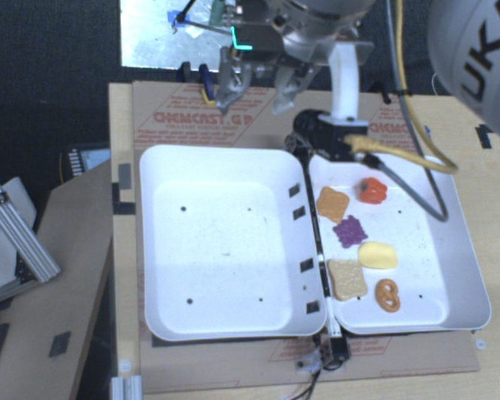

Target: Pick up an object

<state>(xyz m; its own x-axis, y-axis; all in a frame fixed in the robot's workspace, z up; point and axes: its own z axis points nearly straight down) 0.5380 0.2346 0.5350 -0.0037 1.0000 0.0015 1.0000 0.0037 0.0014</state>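
White plastic forms two shallow bins set side by side on the counter. The left bin shows a bare floor with a few small dark dots. The right bin carries six small items, all lying apart from one another.

Item positions in the right bin:
1. A red and orange piece lies nearest the far wall.
2. An orange square piece lies to its left, close to the divider between the bins.
3. A purple cluster lies just below the orange square.
4. A yellow lemon-shaped piece lies beside the purple cluster, toward the near edge.
5. A slice of toast lies near the divider, below the lemon.
6. A pretzel lies just right of the toast, nearest the near wall.

The grey arm enters from the right. Its pincer hangs above the far edge of the bins, over the printed cardboard, well apart from all six items. Its two metal fingers are spread, with nothing between them. A yellow cable trails across the far part of the right bin.
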